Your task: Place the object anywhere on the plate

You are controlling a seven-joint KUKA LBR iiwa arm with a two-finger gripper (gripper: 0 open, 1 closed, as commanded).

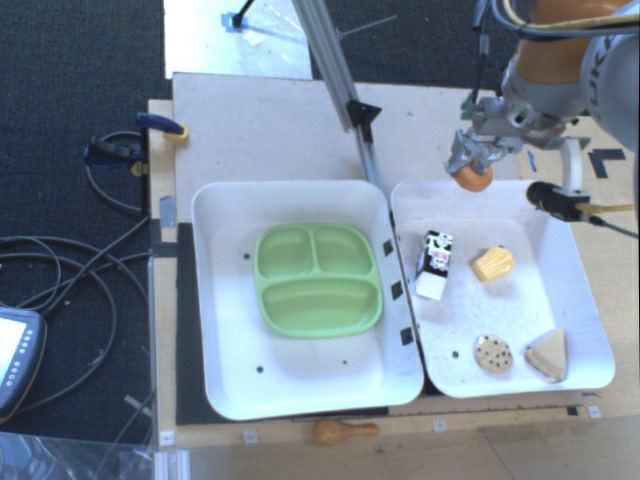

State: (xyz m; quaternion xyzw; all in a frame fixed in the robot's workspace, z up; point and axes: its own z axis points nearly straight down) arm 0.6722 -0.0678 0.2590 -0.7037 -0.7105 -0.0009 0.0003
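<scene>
The end effector hangs over the far edge of the right bin, clamped on an orange ball that shows between its fingers. The green plate lies in the left bin, well apart. In the right bin lie a milk carton, a yellow piece, a cookie and a wedge.
</scene>
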